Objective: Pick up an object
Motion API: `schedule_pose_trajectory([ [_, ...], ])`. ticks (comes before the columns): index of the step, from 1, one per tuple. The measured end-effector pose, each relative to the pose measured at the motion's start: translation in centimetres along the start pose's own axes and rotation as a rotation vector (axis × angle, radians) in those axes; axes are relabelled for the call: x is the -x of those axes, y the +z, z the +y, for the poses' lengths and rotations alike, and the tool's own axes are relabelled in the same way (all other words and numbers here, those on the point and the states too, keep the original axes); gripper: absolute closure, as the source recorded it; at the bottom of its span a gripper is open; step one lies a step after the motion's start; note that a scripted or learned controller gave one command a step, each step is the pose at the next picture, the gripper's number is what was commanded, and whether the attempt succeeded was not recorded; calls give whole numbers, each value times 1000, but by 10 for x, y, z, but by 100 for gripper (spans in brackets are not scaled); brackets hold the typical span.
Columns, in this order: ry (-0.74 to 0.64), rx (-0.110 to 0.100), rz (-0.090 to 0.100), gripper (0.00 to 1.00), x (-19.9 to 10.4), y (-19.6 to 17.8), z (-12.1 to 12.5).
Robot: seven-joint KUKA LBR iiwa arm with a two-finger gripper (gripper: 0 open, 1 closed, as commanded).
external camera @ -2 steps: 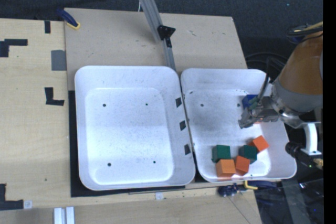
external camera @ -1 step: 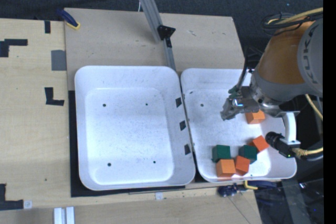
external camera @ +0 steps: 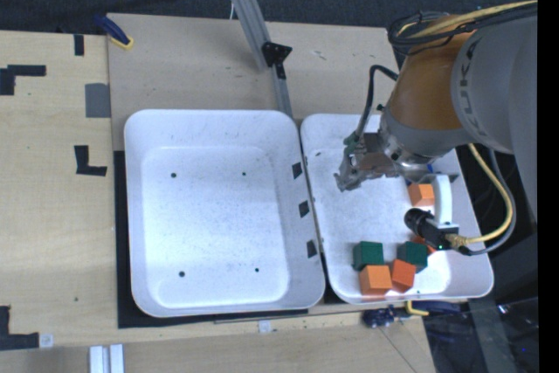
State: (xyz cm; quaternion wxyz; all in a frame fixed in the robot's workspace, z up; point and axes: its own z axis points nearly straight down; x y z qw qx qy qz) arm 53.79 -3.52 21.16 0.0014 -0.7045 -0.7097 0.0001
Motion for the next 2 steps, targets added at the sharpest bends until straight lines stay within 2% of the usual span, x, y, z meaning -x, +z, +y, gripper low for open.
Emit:
schedule_pose_trajectory([
  [2,1,2,-1,100,-79,-2,47],
])
